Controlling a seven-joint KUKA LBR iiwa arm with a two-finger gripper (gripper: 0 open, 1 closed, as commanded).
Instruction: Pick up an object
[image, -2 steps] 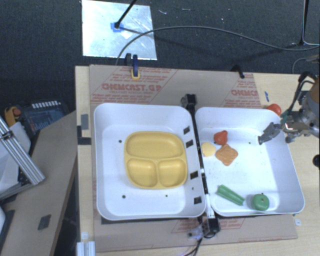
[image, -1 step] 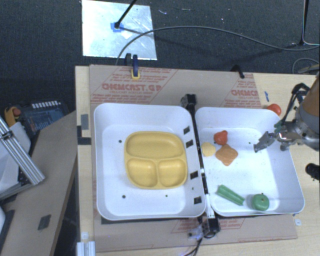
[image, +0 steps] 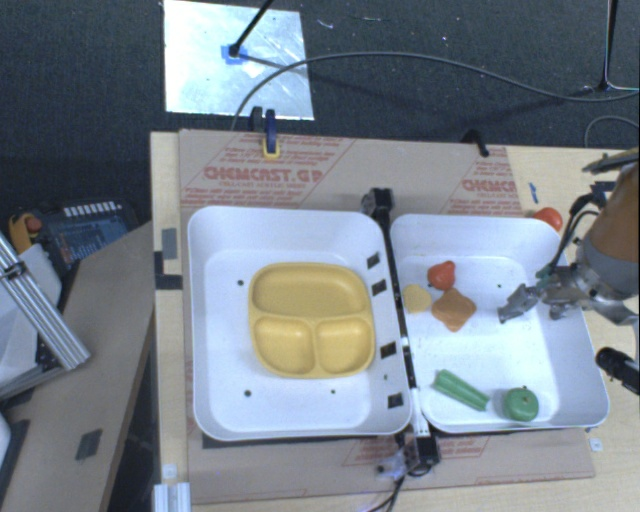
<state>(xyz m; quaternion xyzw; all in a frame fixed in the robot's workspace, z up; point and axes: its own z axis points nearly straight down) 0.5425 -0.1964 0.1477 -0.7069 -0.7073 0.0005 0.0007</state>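
The right bin (image: 570, 350) holds a small red piece (image: 441, 273), a pale yellow piece (image: 416, 297), an orange-brown piece (image: 454, 309), a green stick (image: 460, 390) and a round green fruit (image: 520, 403). My gripper (image: 528, 301) hangs over the right half of this bin, pointing left, with its fingers spread and nothing between them. It sits to the right of the orange-brown piece, apart from it.
The left bin (image: 215, 300) holds a yellow three-compartment tray (image: 308, 318). Black clips (image: 380, 200) join the bins along the middle. An orange-red object (image: 548, 217) lies just outside the right bin's far corner. Cables run across the dark floor behind.
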